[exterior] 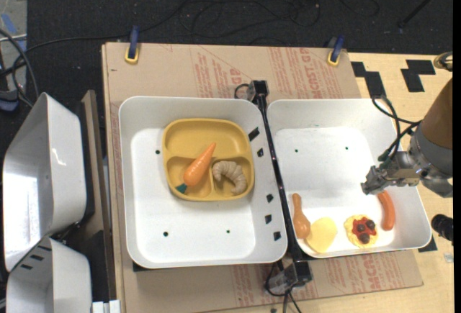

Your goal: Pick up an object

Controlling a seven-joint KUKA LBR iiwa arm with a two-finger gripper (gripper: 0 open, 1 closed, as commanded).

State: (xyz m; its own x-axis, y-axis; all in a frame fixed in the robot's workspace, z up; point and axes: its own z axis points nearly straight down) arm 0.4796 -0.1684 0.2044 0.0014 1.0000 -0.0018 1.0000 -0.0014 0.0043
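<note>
the robot arm (pixel 436 133) reaches in from the right, over the right bin (pixel 324 117). its hand (pixel 379 180) hangs low in that bin, close to the right wall. the hand is dark and small here, so it is too hard to tell how it is set or if it has anything in it.

a red sausage (pixel 387 209) lies on the bin floor just below the hand, a little to its right. the top end of the sausage is very near the hand, but it is not clear if they touch. next to the sausage, to the left, sits a small yellow tart with red berries (pixel 361 229). then comes a pale yellow round piece (pixel 323 232), and beside that an orange drumstick (pixel 299 216) by the bin's left wall.

the left bin (pixel 137 182) holds a yellow plate (pixel 173 139) with three parts. an orange carrot (pixel 199 165) lies tilted across the plate, and a curled tan shrimp (pixel 231 175) sits in the lower right part.

both bins rest side by side on a brown counter (pixel 216 70).
</note>
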